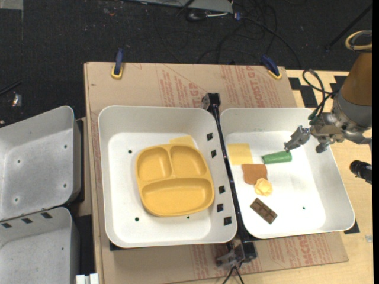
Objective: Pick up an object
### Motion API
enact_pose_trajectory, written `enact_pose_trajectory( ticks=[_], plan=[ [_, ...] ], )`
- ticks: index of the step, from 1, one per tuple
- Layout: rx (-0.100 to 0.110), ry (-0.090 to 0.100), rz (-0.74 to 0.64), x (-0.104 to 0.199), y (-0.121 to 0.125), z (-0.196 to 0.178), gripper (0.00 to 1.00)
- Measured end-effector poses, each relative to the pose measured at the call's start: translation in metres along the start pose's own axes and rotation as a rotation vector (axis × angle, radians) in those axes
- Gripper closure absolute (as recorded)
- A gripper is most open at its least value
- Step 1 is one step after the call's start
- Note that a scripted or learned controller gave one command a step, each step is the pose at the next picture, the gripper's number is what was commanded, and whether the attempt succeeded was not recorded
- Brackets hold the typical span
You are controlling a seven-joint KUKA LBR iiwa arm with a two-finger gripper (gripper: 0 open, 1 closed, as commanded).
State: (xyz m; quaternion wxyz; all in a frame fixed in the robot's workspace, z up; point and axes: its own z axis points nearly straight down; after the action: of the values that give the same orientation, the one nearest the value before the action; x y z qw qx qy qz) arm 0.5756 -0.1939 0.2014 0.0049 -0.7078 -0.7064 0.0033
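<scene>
The right bin holds a green cylinder, a pale yellow square slice, a brown square slice, a small yellow lump and a dark chocolate bar. My gripper hovers over the bin's upper right part, just right of the green cylinder. Its two fingers are spread open and nothing sits between them. The left fingertip is close above the cylinder's right end.
In the left bin lies a yellow divided plate with a pale yellow piece poking out behind it. A black divider separates the bins. Cables run near the arm at right.
</scene>
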Motion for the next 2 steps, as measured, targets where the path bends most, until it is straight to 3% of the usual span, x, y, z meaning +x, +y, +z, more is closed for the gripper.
enact_pose_trajectory(
  ticks=[1,2],
  plan=[
    [-0.011,-0.002,-0.003,0.0,0.003,-0.006,0.0],
    [-0.007,-0.001,-0.001,0.004,-0.002,0.039,0.0]
  ],
)
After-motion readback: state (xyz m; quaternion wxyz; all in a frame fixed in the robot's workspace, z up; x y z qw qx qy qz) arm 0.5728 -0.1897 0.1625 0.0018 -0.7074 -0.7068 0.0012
